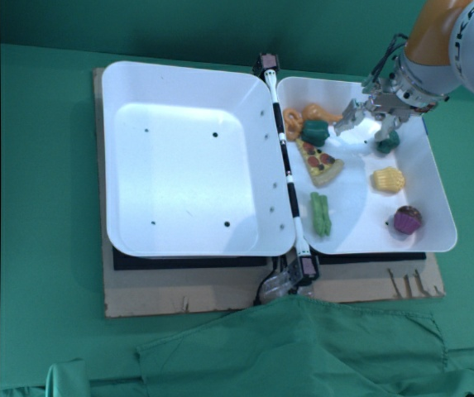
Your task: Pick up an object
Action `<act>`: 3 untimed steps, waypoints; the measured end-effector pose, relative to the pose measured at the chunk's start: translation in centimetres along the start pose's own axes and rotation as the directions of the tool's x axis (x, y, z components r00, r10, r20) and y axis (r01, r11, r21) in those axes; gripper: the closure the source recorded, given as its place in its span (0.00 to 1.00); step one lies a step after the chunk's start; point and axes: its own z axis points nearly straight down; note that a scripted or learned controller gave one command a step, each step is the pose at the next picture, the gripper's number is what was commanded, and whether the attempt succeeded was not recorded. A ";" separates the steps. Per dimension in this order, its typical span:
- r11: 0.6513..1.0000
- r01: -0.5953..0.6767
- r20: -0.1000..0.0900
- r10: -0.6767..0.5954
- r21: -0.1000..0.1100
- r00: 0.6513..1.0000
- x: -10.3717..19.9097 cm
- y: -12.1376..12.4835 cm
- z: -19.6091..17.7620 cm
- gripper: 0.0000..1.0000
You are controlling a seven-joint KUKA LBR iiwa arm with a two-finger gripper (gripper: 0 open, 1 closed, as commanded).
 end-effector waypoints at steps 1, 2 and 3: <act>1.000 -0.005 0.003 0.005 -0.013 1.000 1.7 -7.0 2.8 0.00; 1.000 0.001 -0.001 -0.001 -0.007 1.000 6.2 -13.7 -3.2 0.00; 1.000 -0.001 0.006 0.001 -0.024 1.000 4.1 -9.4 -12.5 0.00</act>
